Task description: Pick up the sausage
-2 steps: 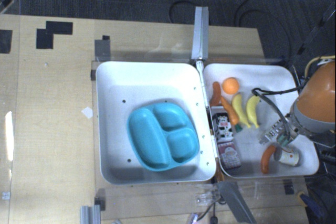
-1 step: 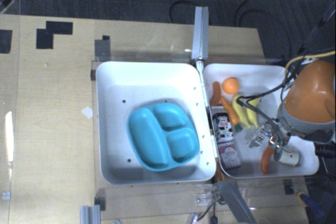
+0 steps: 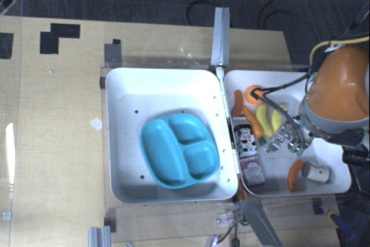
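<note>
The sausage point(image 3: 295, 175), a short orange-red link, lies near the front of the right bin point(image 3: 341, 187), next to a small white cylinder point(image 3: 318, 172). My gripper point(image 3: 282, 139) hangs over the middle of that bin, a little behind and to the left of the sausage and apart from it. It is just in front of a yellow banana point(image 3: 265, 118). The arm's orange band point(image 3: 342, 87) covers the bin's right part.
The right bin also holds orange carrot-like pieces point(image 3: 238, 103) at its left wall, an orange round item point(image 3: 252, 94) and two small packets point(image 3: 246, 140) point(image 3: 253, 171). A blue divided plate point(image 3: 180, 149) sits in the left bin point(image 3: 127, 95). Cables trail behind the bench.
</note>
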You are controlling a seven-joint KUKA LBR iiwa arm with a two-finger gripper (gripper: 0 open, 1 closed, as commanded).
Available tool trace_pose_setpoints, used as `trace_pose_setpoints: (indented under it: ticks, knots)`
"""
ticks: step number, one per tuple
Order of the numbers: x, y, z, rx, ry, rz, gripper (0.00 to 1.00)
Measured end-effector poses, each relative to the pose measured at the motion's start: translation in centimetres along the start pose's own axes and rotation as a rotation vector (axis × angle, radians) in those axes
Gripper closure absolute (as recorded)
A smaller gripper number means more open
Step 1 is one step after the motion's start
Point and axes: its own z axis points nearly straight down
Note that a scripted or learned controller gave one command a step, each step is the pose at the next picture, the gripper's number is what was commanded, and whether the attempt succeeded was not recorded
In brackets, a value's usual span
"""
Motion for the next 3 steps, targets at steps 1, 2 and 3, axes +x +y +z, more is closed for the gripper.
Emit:
trace_pose_setpoints:
  ticks: [1,2,3]
  knots:
    - [-1.4,-1.6,8.8,-0.001,-0.004,0.036,1.0]
    - [-1.3,-1.6,8.9,0.0,-0.001,0.036,0.0]
    - [-4.5,-5.1,9.6,-0.004,-0.005,-0.095,0.0]
